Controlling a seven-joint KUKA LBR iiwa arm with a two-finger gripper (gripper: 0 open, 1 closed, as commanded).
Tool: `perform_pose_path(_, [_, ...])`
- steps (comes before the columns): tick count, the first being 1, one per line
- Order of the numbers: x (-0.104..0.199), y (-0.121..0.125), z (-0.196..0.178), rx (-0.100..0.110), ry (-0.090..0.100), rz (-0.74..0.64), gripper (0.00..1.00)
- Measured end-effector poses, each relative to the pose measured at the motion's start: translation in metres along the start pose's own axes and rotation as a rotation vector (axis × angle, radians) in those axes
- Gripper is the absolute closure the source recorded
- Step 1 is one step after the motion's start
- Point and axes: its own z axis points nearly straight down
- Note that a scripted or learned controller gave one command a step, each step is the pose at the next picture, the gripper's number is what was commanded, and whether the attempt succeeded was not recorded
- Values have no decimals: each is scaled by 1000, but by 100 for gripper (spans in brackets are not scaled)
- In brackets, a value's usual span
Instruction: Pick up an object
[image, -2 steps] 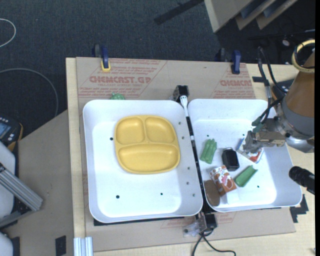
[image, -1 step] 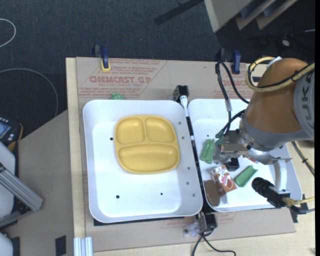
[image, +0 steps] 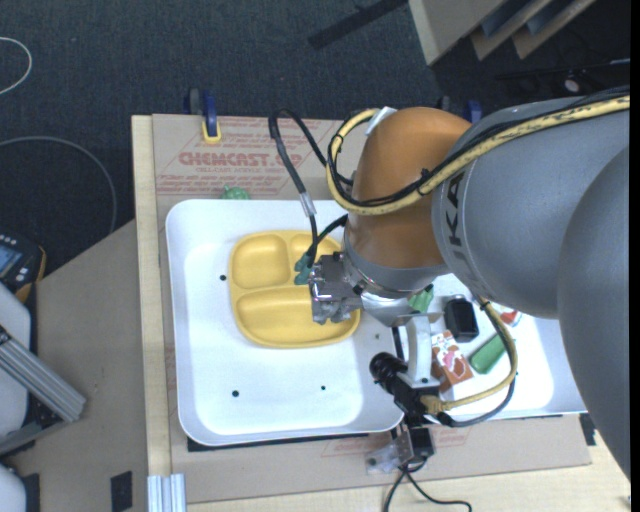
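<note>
Two shallow white bins sit side by side on the tabletop (image: 160, 300). Left bin (image: 200, 330) holds a yellow divided tray (image: 265, 290), lying flat in its upper middle. The grey arm (image: 540, 190), with its orange band (image: 410, 180), reaches in from the right and covers most of the right bin (image: 530, 390). Its claw (image: 322, 290) hangs over the tray's right edge; whether it is apart or together cannot be told. Partly hidden in the right bin lie a green block (image: 487, 354), a black object (image: 461, 318) and a red-and-white packet (image: 450, 362).
</note>
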Motion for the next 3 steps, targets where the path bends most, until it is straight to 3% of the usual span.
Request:
perform_pose_path(1, [-44, -8, 54, 10, -9, 22, 100])
perform_pose_path(2, [32, 20, -8, -6, -2, 9, 100])
perform_pose_path(3, [-60, -5, -124, -13, -6, 25, 100])
